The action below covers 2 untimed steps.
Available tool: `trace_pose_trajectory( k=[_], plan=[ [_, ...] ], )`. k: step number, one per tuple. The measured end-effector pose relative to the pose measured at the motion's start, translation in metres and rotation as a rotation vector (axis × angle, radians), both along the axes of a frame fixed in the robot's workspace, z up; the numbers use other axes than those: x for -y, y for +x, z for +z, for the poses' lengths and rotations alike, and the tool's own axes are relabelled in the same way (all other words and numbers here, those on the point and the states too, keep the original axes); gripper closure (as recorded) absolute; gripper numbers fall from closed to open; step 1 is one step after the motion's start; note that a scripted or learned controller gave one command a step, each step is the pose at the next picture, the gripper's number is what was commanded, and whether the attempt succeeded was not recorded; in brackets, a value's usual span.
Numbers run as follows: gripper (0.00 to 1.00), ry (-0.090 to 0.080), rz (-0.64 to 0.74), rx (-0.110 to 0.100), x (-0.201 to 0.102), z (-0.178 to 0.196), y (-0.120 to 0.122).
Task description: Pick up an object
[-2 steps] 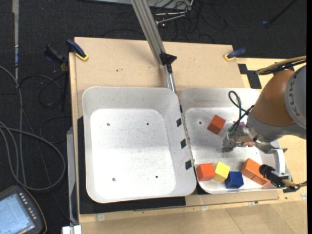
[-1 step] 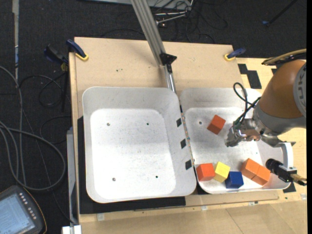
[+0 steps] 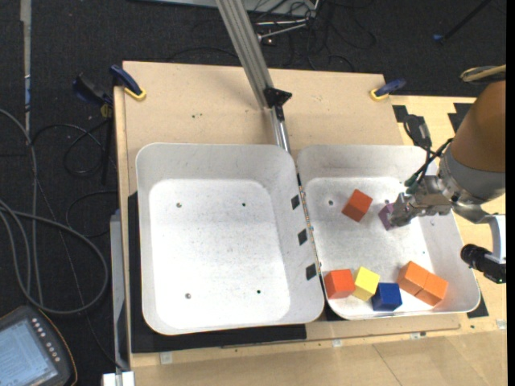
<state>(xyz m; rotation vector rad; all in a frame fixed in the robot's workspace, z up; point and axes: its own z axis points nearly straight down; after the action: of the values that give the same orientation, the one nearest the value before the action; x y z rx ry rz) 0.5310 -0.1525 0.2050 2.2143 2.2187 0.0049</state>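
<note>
The grey arm with its orange band reaches in from the right, and its tool (image 3: 400,213) hangs low over the right shallow white plastic bin (image 3: 459,252), just beside or on a small purple block (image 3: 387,215) that peeks out at the tool's left edge. Whether the tool is apart, together or clamped on that block I cannot tell, since the wrist hides the tips from above. The purple block lies on the bin floor in the upper middle of the right bin, with a tilted orange cube (image 3: 357,205) near it to the left. Along the bin's front wall sit a red-orange cube (image 3: 339,282), a yellow cube (image 3: 367,281) touching it, a blue cube (image 3: 388,296) just beside the yellow one, and a larger orange block (image 3: 422,282) toward the right corner. The left shallow white bin (image 3: 153,215) lies alongside on the pale wooden surface (image 3: 201,103). The likely target is the purple block, and the risks follow from how it sits: it appears off to one side of the tool rather than centred, so a closing motion could nudge it away or pinch only a corner, letting it slip out on the lift. A push to the left could also knock it into the nearby orange cube.
</note>
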Motion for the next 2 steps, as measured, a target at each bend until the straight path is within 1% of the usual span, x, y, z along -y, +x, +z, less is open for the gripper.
trace_pose_trajectory(
  k=[1, 2],
  plan=[
    [1.00, 0.000, 0.001, 0.000, 0.000, 0.043, 0.002],
    [1.00, 0.004, 0.007, -0.005, -0.054, 0.048, 0.016]
  ],
)
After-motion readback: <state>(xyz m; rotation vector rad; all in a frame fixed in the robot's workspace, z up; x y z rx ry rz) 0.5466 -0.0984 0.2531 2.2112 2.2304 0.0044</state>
